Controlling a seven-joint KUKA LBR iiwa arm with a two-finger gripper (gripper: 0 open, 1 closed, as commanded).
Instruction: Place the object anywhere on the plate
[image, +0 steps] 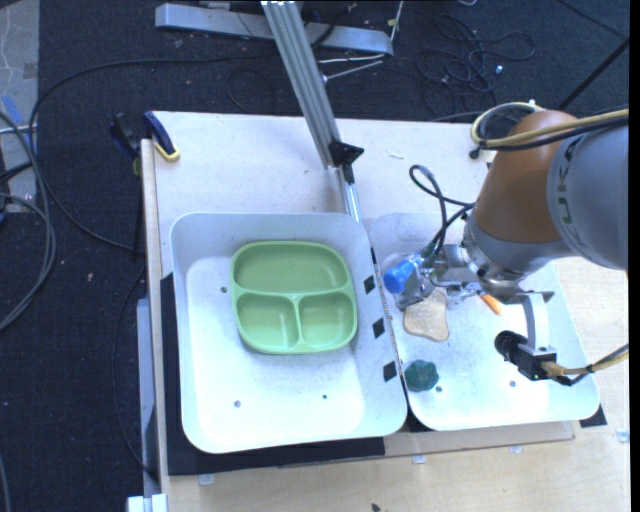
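A light green plate (290, 268) with three compartments lies in the left bin (270, 405), with nothing on it. In the right bin (485, 392), close to the divider, my gripper (430, 284) hangs low under the orange-banded wrist. A blue object (399, 272) sits right against its left side. Just below it lies a flat tan piece (427, 320), touching or nearly touching the gripper. A small dark green lump (421, 375) rests nearer the front of that bin. An orange sliver (489, 300) pokes out from under the wrist.
A slanted metal pole (310, 90) comes down to the back edge between the bins. Black tabs (380, 325) line the divider. A black cable fitting (525, 355) trails from the arm over the right bin. Cables cross the dark floor behind the bench.
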